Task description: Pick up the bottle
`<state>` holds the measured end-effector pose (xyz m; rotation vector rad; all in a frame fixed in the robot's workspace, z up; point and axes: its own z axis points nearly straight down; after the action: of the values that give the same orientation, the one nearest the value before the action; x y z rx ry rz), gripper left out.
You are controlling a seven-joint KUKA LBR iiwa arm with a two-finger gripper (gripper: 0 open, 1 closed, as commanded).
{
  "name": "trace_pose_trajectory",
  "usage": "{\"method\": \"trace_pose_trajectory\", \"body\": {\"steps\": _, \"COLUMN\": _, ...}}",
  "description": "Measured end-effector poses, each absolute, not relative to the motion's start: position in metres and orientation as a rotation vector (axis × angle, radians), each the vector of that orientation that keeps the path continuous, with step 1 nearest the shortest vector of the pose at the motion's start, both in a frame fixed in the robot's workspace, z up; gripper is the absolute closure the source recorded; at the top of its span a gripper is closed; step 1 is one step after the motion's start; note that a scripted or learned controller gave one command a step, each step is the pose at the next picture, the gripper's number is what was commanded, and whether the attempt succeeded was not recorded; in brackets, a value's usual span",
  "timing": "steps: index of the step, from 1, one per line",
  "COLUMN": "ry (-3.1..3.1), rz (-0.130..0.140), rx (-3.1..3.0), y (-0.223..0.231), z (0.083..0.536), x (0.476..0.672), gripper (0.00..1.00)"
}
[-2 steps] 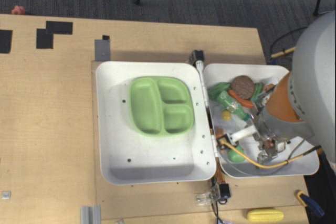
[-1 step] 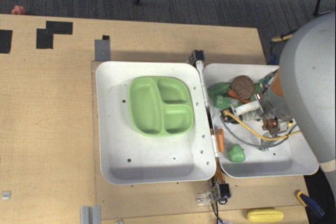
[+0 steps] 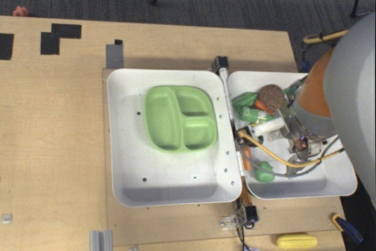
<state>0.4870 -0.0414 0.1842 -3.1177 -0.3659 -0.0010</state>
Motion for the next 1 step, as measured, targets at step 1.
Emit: {"method": "trace_pose_trajectory", "body": {"steps": 1, "ry": -0.38, "rz": 0.0, "rx": -3.115, "y": -0.041, "z": 0.1942, "x": 0.4879, "gripper": 1.0}}
